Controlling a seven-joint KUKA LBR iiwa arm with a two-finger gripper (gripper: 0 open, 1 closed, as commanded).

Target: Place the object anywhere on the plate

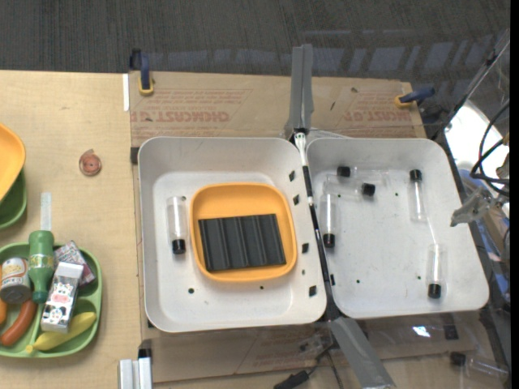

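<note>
An orange plate [240, 196] lies in the left white bin [154, 282]. A black ridged slab [243, 242] rests flat on the plate, covering most of its middle. A clear tube with a black cap [176, 225] lies on the bin floor just left of the plate. In the right bin [381, 294] several more clear tubes with black caps are scattered: one near the left wall [328, 215], one at the upper right [416, 193], one at the lower right [435, 272]. Two small black caps [367, 190] sit near the top.
A green tray [81, 331] with toy food and a bottle stands on the wooden table at the far left, under stacked orange and green bowls [8, 177]. A small pink disc [90, 163] lies near them. Clamps [144, 79] hold the cardboard behind the bins.
</note>
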